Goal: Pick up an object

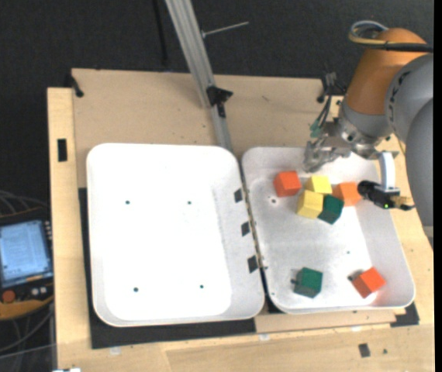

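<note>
The grey two-finger gripper, its opening impossible to judge, hangs near the far rim of the right shallow white plastic bin, just above a cluster of small orange, yellow and green blocks, while open floor separates these from a green cube and orange cube near the front edge.

The grey KUKA arm with its orange band reaches in from the right, wrist angled downward, its two-finger metal gripper hanging low, pointing down-left.
</note>
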